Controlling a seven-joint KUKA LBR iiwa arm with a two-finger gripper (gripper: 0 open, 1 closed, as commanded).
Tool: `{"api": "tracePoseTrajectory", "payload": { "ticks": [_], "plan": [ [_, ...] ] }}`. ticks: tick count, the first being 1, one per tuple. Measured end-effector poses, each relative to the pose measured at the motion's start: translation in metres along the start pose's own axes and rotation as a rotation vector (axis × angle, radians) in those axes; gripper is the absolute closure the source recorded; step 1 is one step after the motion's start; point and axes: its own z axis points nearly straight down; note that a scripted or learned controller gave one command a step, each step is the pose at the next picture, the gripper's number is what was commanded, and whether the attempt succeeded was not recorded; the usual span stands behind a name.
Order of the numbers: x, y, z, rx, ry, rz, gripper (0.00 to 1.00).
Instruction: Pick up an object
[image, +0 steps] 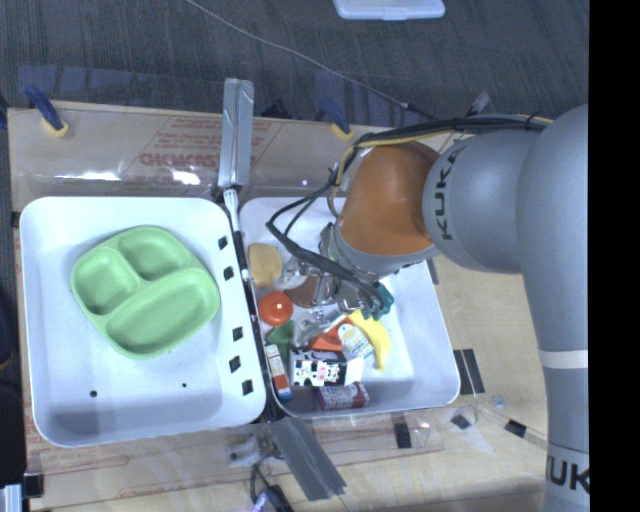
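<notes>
grey arm (520, 200), orange band (385, 200), black cables (300, 215), kuka lettering.

Two bins sit side by side on the bench. The left bin (60, 400) has a divided plate (145, 290) in its back half. The right bin (425, 370) holds a pile of small stuff crowded against its left wall (a banana (372, 338) lies on the pile's right edge). The arm (500, 205) comes in from the right, its gripper (330, 292) down over that pile.

robot lab | bench (480, 420) | two white bins (50, 300) | clamps (47, 110)
</notes>
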Motion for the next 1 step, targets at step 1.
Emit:
{"api": "tracePoseTrajectory", "payload": {
  "ticks": [1],
  "plan": [
    [0.0133, -0.0518, -0.011, 0.005, -0.01, 0.065, 0.0]
  ]
}}
